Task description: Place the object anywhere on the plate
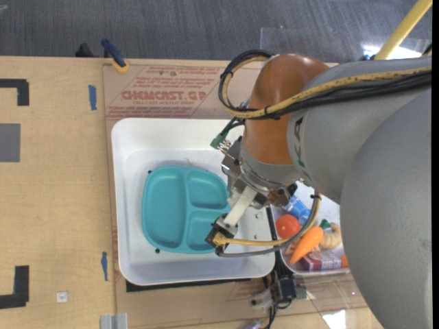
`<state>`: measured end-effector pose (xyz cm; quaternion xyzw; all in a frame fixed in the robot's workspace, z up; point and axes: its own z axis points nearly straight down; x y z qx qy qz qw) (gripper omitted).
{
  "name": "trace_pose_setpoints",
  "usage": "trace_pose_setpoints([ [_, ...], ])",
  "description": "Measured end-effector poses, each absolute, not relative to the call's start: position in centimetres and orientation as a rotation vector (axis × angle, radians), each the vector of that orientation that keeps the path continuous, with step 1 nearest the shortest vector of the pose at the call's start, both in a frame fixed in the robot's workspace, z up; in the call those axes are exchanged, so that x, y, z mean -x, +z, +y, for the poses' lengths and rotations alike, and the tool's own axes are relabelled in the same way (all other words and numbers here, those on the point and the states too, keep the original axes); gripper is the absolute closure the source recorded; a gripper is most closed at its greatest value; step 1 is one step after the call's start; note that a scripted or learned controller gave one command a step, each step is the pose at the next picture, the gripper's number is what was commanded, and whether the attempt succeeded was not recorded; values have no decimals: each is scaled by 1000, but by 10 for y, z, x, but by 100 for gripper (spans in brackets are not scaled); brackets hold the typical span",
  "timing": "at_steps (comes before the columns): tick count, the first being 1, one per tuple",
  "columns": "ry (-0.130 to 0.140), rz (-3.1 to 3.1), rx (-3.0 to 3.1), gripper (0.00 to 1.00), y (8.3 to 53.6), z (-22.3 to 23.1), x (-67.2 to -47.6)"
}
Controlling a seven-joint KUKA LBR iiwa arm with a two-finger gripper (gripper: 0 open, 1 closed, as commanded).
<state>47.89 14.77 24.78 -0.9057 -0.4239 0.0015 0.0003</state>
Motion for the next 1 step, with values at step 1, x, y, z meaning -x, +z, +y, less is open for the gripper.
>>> trace_pose_setpoints([
  [1, 6, -1331, 2846, 0, 248, 147, -479],
])
